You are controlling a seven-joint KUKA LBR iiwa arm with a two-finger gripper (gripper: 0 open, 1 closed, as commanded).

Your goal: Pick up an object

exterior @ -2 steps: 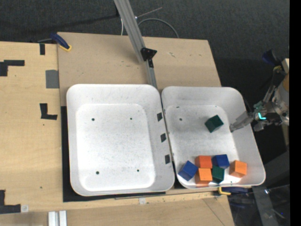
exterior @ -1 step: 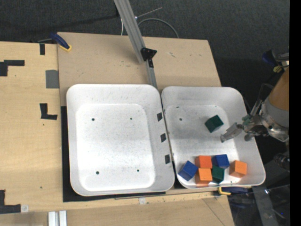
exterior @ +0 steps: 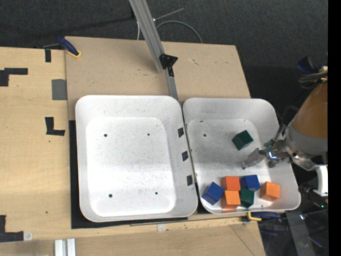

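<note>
Two bins: white, side by side on the tabletop [exterior: 133,68].
Right bin [exterior: 213,111]: lone green block [exterior: 242,140] mid-bin; blue, orange and green blocks [exterior: 240,190] clustered at its near edge.
Tool [exterior: 256,158]: low over right bin, just beside the green block, gripping nothing; grip state unclear.
Left bin [exterior: 85,111]: speckled.

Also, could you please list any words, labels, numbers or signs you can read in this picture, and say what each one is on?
None: no readable text shows.
The blocks, such as the lone green block in the right bin, have plain faces.
The black tape pieces on the bench are shapes, not letters.
The gripper and left bin bear no legible markings.
</note>
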